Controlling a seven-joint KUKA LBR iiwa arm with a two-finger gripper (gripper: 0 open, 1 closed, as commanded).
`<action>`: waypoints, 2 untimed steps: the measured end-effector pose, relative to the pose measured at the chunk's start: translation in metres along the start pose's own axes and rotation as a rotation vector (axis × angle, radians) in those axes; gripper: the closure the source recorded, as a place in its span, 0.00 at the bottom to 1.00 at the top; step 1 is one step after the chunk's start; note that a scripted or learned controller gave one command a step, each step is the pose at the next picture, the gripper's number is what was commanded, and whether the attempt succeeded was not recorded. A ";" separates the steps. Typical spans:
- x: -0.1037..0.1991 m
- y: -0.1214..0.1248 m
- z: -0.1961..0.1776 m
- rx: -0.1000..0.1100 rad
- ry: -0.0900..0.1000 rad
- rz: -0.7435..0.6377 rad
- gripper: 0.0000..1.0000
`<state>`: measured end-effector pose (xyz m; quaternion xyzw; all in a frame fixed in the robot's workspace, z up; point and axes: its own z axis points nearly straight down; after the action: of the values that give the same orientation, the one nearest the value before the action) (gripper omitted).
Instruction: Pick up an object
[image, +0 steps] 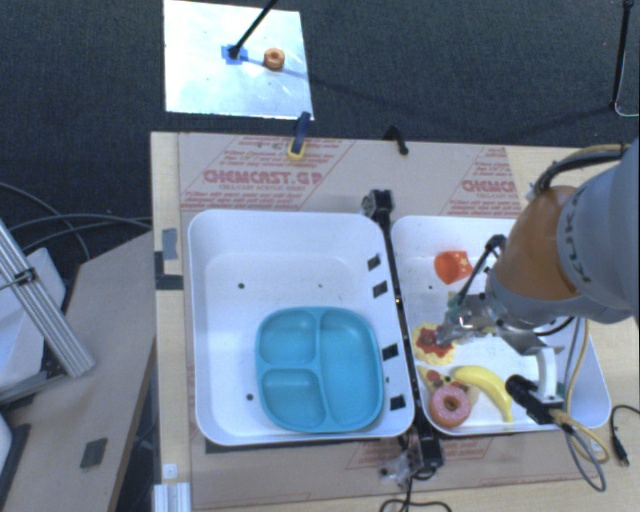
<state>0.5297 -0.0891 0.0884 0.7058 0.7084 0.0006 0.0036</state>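
In the right bin lie an orange-red piece, a pizza-like slice with red topping, a yellow banana and a pink-frosted donut. My gripper is down over the right edge of the pizza slice, reaching in from the right beneath the grey arm with its orange band. The arm hides much of the bin's right side.
The left bin holds a blue divided tray. A black divider clip line runs between the bins. Behind the bench lies a shiny sheet with a small orange ring.
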 end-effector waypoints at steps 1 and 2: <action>0.001 0.040 -0.022 -0.001 0.003 -0.002 1.00; -0.001 0.072 0.006 0.003 0.003 -0.002 1.00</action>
<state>0.6014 -0.0903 0.0834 0.7050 0.7092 0.0009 0.0014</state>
